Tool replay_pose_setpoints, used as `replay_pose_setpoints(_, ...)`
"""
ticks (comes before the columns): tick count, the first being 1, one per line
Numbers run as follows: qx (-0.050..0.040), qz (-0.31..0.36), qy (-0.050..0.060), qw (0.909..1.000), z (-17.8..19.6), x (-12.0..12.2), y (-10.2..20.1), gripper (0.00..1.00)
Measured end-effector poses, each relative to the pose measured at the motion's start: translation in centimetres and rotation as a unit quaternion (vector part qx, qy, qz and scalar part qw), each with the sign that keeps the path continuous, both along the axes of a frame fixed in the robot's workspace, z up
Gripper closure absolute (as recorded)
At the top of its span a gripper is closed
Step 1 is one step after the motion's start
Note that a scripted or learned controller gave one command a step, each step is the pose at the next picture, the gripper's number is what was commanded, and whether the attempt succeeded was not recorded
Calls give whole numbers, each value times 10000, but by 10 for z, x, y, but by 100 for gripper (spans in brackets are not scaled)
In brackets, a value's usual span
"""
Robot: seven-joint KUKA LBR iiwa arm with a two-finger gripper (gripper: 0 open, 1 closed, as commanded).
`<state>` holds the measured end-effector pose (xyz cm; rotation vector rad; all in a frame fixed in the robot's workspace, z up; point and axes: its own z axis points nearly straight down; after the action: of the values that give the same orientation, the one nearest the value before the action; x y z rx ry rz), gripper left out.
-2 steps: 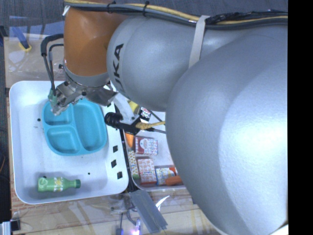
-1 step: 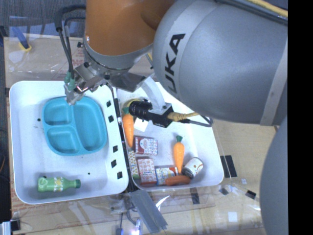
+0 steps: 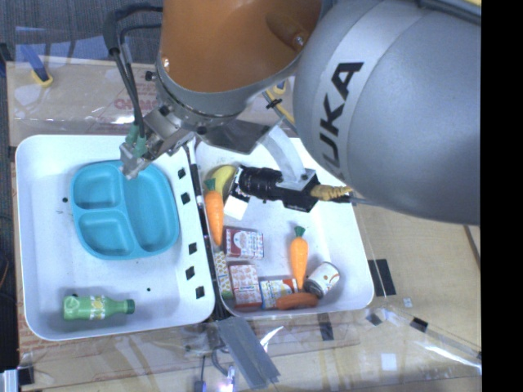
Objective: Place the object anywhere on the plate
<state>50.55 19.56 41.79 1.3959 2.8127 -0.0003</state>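
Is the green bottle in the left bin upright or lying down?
Lying down: the green bottle rests on its side on the left bin floor, cap pointing right.

Arm [image 3: 359, 80] cut by top edge, hides right bin [image 3: 355, 243] rear; banana [image 3: 219, 175] partly covered.

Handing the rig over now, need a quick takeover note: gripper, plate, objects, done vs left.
Gripper: over the plate's top right corner, in the left bin; grip state unclear, nothing seen held.
Plate: blue, three compartments, nothing on it.
Green bottle: lying in the left bin, below the plate.
Right bin: two carrots, banana, boxes, can.
Done: nothing placed.
Left: get an object onto the plate.
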Motion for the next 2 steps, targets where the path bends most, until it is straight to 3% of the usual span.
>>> replay_pose_setpoints(1,-1,809,2,9967,-6,44,6,100)
replay_pose_setpoints(2,-11,19,22,10000,-14,14,-19,100)
